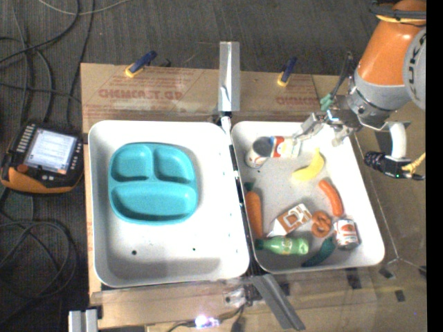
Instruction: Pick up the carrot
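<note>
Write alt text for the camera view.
The end effector hovers over the right bin's far edge, apart from the carrot lying along that bin's left wall among a banana, bottle and can. The left bin holds a blue divided tray.

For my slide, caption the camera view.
Gripper hovers above right bin; carrot lies at its left wall.

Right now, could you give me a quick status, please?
Gripper above right bin's far end. Carrot flat by left wall, untouched. Green bottle at its near tip.
</note>
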Tool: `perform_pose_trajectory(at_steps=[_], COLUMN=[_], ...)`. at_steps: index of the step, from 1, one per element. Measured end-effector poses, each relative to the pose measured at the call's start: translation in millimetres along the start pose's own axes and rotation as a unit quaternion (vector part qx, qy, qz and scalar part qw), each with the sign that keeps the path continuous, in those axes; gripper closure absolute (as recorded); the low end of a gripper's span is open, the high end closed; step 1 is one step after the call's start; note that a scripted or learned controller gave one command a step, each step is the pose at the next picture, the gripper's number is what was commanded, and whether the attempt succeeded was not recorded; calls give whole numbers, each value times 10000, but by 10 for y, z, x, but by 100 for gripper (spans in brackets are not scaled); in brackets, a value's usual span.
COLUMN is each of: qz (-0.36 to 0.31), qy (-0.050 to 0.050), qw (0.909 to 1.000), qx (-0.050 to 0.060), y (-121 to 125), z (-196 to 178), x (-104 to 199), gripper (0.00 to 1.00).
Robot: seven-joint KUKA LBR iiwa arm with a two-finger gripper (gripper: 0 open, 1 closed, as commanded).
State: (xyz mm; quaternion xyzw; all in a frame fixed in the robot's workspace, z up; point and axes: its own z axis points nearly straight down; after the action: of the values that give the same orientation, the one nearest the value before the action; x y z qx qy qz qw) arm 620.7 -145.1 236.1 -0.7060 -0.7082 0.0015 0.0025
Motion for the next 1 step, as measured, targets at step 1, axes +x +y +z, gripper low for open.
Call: perform_pose_trajectory(at_steps=[1], qz=[113], qy=[-10], qw=[9999], qx=[1], y=[-802], z=[178], x=[-223], gripper=[0])
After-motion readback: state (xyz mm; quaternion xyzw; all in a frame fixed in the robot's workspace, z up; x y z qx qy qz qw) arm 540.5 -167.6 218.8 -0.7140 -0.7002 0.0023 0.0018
